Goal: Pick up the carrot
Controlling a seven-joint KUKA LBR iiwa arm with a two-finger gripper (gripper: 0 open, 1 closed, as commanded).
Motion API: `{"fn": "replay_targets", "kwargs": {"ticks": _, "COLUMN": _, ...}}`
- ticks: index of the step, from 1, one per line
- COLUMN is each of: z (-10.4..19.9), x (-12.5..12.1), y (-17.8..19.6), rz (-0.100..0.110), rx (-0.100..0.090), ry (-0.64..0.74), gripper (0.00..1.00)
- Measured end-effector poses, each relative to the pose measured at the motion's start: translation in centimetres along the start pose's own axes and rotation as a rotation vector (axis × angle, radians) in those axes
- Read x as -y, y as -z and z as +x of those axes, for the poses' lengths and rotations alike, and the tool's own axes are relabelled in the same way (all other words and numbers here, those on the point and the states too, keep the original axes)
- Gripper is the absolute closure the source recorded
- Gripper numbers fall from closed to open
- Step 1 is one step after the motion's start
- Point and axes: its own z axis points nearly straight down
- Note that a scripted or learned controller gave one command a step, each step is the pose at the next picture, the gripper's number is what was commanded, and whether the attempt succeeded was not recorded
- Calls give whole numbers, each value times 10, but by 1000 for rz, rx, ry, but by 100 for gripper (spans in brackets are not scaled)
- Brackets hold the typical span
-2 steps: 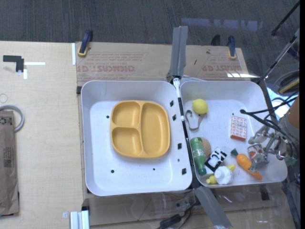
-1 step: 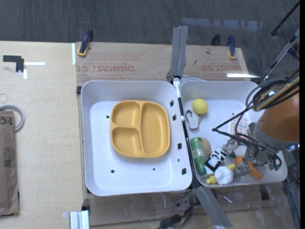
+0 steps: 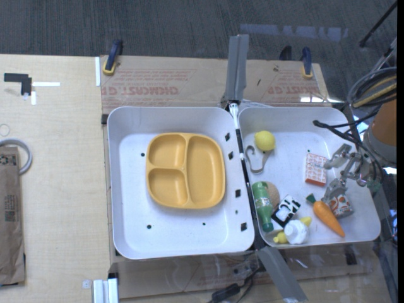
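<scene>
The carrot [image 3: 327,217], orange with a small green top, lies on the floor of the right bin [image 3: 284,169] near its front right corner, pointing toward the front right. My gripper [image 3: 341,173] hangs just above and behind it at the bin's right side, fingers spread apart and nothing between them. One fingertip sits close to a small orange-and-white packet [image 3: 341,205] that rests against the carrot.
The right bin also holds a yellow lemon [image 3: 265,141], a red-and-white box [image 3: 316,168], a green bottle [image 3: 261,205], a black-and-white toy [image 3: 287,211], a yellow-white toy [image 3: 294,231] and a metal hook [image 3: 252,160]. A yellow divided plate [image 3: 186,170] lies in the left bin [image 3: 126,219].
</scene>
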Motion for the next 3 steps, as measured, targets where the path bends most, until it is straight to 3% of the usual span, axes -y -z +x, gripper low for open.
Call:
{"fn": "replay_targets", "kwargs": {"ticks": 1, "z": 35, "x": 15, "y": 4, "rz": 0, "rx": -4, "ry": 45, "gripper": 0}}
{"fn": "replay_targets", "kwargs": {"ticks": 2, "z": 42, "x": 18, "y": -28, "rz": 0, "rx": -4, "ry": 57, "gripper": 0}}
{"fn": "replay_targets", "kwargs": {"ticks": 3, "z": 41, "x": 17, "y": -22, "rz": -2, "rx": -6, "ry": 55, "gripper": 100}}
